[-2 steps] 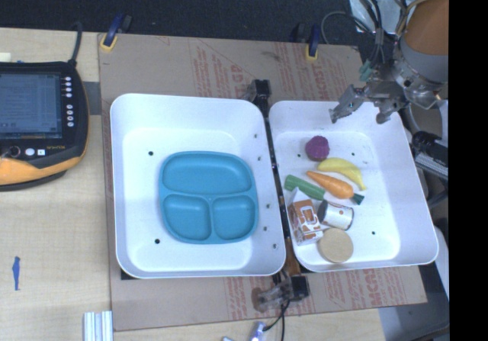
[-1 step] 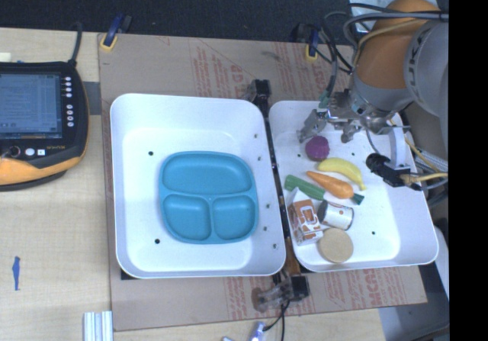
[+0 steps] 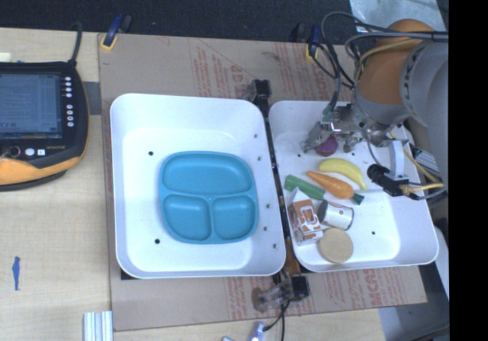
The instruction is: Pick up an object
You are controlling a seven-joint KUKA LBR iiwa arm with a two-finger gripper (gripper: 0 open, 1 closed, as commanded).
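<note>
Fingers (image 3: 316,137) look spread apart, hanging over the right bin (image 3: 381,252), nothing between them. Arm (image 3: 396,76) reaches in from the right, wrist tilted down; purple object (image 3: 326,146) just beside the gripper (image 3: 329,133).

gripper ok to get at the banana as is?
Probably yes. The banana lies uncovered in the right bin, just below the gripper; only the carrot lies close against it.

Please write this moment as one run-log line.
gripper: low in right bin | nearest: purple object | banana, carrot: untouched | grasp: unconfirmed
</note>
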